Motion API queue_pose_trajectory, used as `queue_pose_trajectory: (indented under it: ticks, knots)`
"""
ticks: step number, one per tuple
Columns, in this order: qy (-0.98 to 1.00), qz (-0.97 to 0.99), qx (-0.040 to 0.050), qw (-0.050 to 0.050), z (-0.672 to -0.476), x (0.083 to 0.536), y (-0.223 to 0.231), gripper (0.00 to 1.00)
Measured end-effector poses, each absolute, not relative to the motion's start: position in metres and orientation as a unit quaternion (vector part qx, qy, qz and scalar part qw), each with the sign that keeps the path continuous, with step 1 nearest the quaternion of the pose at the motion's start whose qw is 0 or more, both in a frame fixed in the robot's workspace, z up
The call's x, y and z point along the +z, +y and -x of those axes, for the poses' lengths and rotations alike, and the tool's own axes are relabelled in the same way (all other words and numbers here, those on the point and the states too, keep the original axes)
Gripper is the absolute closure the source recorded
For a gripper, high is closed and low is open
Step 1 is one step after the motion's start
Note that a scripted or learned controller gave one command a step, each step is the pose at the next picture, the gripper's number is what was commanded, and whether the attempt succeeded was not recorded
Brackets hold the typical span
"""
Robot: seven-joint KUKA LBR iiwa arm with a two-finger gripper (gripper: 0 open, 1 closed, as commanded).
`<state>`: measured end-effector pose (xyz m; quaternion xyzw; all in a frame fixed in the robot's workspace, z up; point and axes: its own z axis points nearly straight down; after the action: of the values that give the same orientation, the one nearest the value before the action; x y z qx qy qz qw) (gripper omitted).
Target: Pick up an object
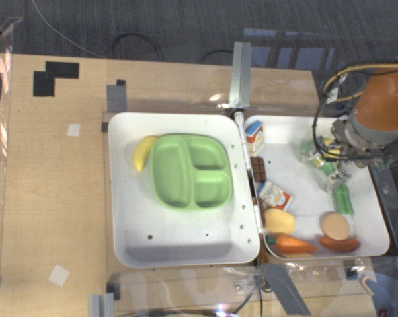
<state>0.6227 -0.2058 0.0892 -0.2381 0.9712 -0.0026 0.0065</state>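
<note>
Arm over the right bin, claw low among the toy foods.

The claw (336, 170) hangs in the right bin (377, 240) at its far right side, just above a green packet (343, 199); whether it grips anything cannot be told. Near it lie a round bun (335, 226), a sausage (340, 244), a carrot (295, 245), a lemon (279, 220), a small carton (254, 136) and a chocolate bar (257, 170). The left bin (133, 243) holds a green divided plate (189, 172) with a banana (143, 152) touching its left edge.
</note>
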Motion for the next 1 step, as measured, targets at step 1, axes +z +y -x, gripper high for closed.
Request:
queue_pose_trajectory:
  ticks: [1]
  knots:
    - [0.966,0.259,-0.0013,0.007,-0.6385,0.089,-0.1545,0.0]
